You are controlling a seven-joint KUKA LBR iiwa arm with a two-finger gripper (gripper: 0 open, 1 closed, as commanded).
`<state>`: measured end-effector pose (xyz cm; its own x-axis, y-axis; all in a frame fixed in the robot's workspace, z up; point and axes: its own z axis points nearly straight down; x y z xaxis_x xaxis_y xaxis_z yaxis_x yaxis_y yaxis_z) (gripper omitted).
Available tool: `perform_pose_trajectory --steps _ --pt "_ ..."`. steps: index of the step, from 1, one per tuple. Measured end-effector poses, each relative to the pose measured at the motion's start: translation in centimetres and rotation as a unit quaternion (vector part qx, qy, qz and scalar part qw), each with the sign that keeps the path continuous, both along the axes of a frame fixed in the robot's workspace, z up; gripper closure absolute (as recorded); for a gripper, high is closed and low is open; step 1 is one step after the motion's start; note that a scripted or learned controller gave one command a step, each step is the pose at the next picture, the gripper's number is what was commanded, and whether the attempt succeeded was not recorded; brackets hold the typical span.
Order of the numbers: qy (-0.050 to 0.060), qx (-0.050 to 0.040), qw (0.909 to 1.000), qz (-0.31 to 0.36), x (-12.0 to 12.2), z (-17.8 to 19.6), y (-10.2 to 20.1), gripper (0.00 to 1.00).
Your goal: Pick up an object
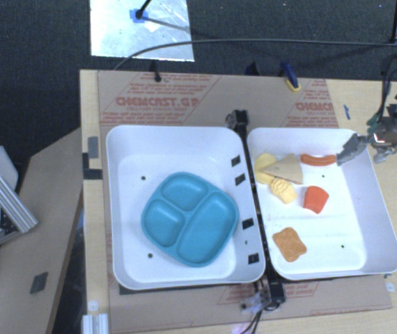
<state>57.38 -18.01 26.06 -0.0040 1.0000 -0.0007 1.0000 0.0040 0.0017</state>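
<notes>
Just left of the tool [352, 147], a sausage [319, 160] in the right bin [376, 207].

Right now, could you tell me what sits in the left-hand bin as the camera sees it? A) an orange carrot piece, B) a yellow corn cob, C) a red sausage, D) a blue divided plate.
D: the blue divided plate lies alone in the left bin, while the food pieces sit in the right bin.
</notes>
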Motion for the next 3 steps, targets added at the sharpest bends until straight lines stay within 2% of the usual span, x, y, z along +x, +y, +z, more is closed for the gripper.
perform_pose_trajectory --steps 1,2,3 --pt "0.001 0.0000 1.0000 -0.001 0.6 -4.5 -0.5 0.00" --pt "0.002 0.0007 1.0000 -0.001 0.2 -10.7 -0.3 0.00" --pt "-0.003 0.0011 1.0000 -0.002 0.7 -16.1 -0.9 0.00"
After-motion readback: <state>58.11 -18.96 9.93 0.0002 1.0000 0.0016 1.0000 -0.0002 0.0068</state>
